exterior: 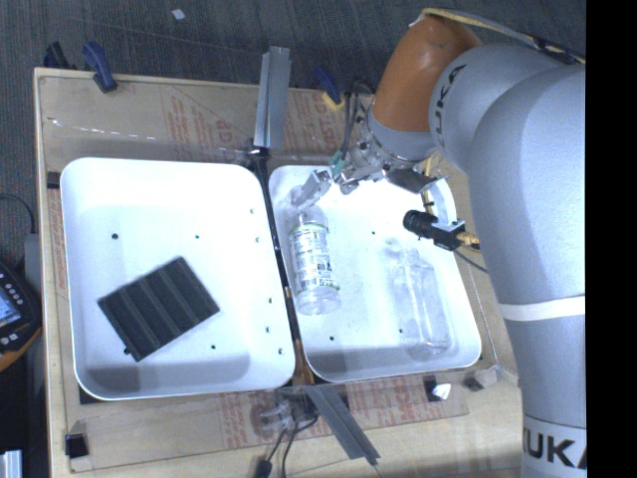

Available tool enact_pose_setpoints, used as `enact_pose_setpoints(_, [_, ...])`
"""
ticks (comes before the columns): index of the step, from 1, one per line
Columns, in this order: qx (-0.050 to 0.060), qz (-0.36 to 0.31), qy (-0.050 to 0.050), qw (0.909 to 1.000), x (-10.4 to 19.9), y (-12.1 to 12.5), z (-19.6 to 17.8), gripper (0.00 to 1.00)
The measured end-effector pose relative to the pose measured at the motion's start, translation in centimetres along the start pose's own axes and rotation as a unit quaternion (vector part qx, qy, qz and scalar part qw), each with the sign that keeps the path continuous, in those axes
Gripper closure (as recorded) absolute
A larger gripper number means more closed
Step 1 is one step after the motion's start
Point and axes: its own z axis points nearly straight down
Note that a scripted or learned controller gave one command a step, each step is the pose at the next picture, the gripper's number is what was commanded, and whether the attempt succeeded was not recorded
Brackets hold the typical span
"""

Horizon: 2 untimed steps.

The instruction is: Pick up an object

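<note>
Approach step, by my judgement — gripper (320, 184), finger state not discernible, hangs at upper centre over the neck of the labelled bottle (312, 265) lying in the right bin (453, 352) — next: descend and close.

The arm (537, 217) reads "KUKA" at its base; the bottle (311, 265) label is illegible.

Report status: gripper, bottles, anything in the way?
Gripper low at the right bin's far-left corner, at the top of the labelled bottle. Grip unconfirmed. Second clear bottle lies apart to the right. Black ridged panel in the left bin.
</note>
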Motion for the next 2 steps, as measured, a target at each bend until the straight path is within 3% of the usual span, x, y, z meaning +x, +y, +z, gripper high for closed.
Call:
enact_pose_setpoints(1, [0.001,-0.007,0.001,1.0000,1.9,0.6,-0.7,0.00])
enact_pose_setpoints(2, [0.002,0.035,0.001,0.9994,-0.6,-2.9,7.0,0.00])
